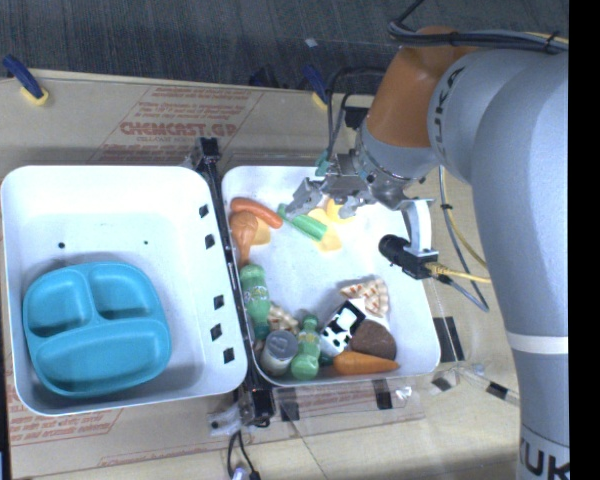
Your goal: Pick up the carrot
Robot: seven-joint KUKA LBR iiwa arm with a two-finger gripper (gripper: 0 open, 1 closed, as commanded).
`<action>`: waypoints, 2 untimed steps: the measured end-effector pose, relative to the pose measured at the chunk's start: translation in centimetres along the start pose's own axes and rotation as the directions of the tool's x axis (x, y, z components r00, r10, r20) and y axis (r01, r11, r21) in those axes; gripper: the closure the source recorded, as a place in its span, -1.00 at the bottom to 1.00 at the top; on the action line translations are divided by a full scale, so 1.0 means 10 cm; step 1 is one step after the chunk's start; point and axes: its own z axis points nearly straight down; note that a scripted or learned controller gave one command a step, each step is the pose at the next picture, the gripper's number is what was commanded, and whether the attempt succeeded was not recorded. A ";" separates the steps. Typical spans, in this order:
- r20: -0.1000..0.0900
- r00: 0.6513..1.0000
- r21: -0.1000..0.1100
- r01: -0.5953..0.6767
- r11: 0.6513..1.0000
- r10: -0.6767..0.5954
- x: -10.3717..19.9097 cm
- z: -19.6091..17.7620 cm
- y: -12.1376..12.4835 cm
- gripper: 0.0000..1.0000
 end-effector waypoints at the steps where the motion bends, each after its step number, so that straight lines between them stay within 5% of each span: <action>1: 0.001 0.997 0.001 0.074 0.997 -0.074 -0.43 0.64 0.36 -1.00; 2: -0.007 0.990 -0.012 -0.141 0.990 0.141 -0.60 0.81 0.46 -1.00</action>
